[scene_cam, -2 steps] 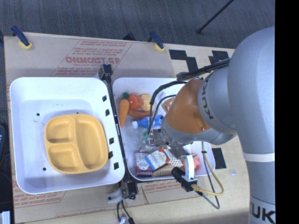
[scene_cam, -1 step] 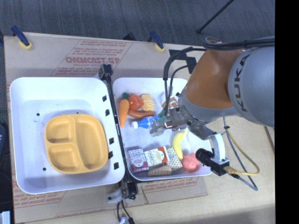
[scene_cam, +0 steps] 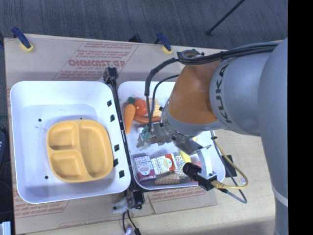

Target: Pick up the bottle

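Hovering low in the right bin (scene_cam: 128, 89), the pincer (scene_cam: 148, 137) hides its state; I cannot tell. Crowded carrot (scene_cam: 128, 117) and carton (scene_cam: 154, 166) risk a wrong grab, no bottle being plainly visible.

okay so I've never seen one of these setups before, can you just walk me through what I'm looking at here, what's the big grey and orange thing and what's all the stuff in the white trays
The big grey and orange thing is a robot arm. It reaches in from the right of the picture, which comes from a single camera fixed above the bench, looking down at a slant. At its end is a gripper, a two-finger claw, lowered into the right bin.

Two shallow white bins sit side by side. The left bin holds a yellow divided plate. The right bin holds toy food and clutter: a carrot, something red-orange beside it, and a small printed carton near the front. Its job is to pick up a bottle, but I can't make one out, and I can't tell whether it is holding anything.
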